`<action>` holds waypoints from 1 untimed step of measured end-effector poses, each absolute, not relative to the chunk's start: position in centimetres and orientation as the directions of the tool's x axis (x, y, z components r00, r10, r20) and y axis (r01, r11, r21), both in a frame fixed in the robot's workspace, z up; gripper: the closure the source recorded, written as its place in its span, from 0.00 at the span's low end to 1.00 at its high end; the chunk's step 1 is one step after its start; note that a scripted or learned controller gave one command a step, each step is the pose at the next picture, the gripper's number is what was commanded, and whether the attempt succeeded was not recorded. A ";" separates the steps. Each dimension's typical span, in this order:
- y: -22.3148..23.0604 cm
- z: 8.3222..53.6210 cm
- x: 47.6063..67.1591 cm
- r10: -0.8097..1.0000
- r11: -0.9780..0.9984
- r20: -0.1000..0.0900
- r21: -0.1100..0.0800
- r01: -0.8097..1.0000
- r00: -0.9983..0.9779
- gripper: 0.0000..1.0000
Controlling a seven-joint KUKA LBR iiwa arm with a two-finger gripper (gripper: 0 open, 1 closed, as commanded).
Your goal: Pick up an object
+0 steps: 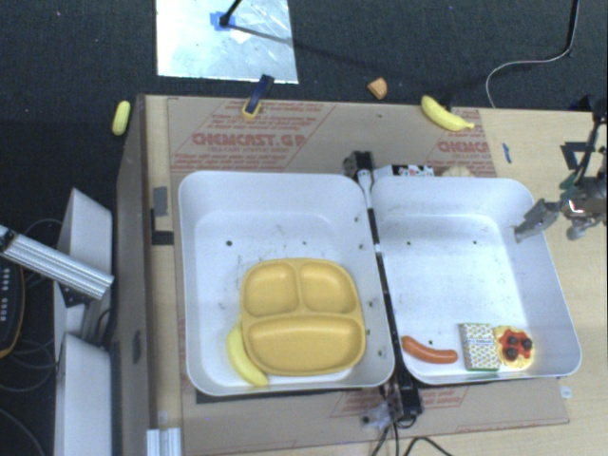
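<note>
Gripper up at the right bin's far right rim, can't tell its state. Toy sausage down-left along the near wall, long axis roughly left-right.

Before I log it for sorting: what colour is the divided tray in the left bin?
Yellow divided tray, in the camera view.

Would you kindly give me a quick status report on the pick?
Tool over right bin's far edge. Hot dog untouched at near wall. Nothing blocking.
</note>
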State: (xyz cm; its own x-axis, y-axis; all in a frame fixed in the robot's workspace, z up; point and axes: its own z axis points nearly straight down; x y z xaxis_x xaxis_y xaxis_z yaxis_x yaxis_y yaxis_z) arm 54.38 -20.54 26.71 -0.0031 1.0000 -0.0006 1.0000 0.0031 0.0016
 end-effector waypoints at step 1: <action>-14.0 18.0 58.0 1.000 0.004 0.001 -0.001 1.000 -0.004 0.00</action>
